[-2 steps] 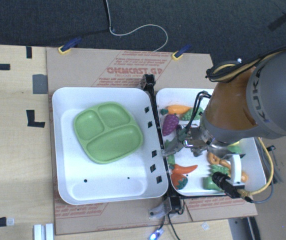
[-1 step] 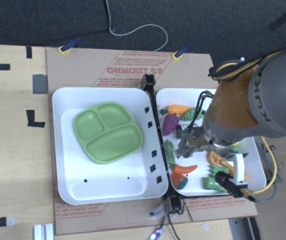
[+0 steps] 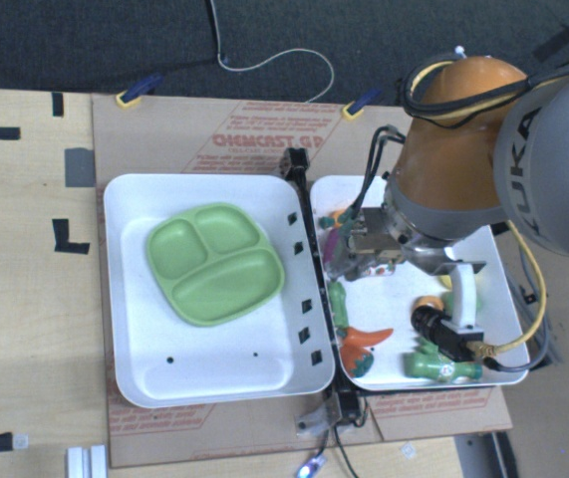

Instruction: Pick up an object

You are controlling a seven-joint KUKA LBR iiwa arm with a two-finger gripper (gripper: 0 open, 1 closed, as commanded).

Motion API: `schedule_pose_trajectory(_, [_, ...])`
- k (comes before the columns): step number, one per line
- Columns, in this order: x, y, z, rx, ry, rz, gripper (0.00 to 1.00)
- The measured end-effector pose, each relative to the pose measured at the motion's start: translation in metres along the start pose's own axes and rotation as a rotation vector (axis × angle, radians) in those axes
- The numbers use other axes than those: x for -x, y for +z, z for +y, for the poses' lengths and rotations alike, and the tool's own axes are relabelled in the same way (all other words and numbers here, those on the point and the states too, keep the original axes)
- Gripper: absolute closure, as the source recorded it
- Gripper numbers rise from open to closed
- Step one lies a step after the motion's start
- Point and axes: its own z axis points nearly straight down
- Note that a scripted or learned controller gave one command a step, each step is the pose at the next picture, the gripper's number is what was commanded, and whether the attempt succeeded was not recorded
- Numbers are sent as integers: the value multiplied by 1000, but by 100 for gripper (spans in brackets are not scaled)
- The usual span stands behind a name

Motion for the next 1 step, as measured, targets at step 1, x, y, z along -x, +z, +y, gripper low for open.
schedule_pose_trajectory(1, [-77,-91,1,1,-2,1,100])
